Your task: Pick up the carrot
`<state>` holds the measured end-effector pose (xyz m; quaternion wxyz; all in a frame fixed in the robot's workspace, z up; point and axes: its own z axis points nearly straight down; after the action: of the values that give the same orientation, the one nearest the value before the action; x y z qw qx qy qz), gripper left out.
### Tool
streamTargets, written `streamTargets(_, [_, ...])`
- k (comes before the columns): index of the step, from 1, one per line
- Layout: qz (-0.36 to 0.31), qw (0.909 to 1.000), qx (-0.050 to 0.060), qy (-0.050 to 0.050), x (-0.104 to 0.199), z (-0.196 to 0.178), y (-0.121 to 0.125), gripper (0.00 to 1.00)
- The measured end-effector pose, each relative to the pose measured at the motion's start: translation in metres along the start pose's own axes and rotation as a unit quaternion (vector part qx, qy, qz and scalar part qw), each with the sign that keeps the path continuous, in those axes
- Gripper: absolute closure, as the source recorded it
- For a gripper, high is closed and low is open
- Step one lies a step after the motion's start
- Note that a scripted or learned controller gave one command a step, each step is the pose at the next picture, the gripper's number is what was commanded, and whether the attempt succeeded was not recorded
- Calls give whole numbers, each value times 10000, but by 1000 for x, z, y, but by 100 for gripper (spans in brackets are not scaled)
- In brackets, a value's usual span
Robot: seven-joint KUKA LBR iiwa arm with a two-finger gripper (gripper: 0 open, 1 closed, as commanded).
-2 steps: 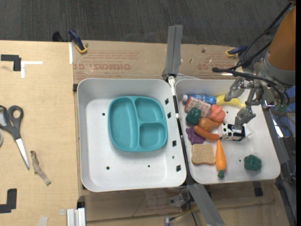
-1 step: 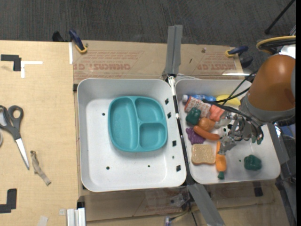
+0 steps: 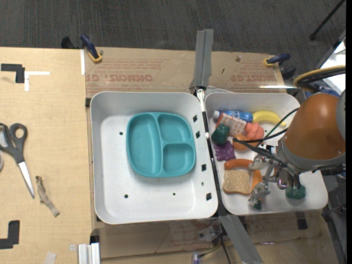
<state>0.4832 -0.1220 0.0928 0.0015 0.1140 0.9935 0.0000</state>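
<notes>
arm (image 3: 316,133) hides right bin (image 3: 242,205) rear | gripper (image 3: 257,194) beside toast (image 3: 237,182), finger state unclear | carrot (image 3: 254,176) partly covered

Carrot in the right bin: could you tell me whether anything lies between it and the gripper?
The bread slice lies close against the carrot on its near side, partly between it and the gripper. The arm's black cables cross by the carrot's right end.

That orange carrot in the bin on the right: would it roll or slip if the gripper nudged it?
The carrot looks rounded and tapered, so it would likely roll in a curve. Its glossy surface suggests stiff plastic, probably slippery. The bread slice beside it may stop it.
</notes>
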Motion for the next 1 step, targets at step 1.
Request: streamTargets(1, [-18, 10000, 1, -18, -2, -10, 1, 100])
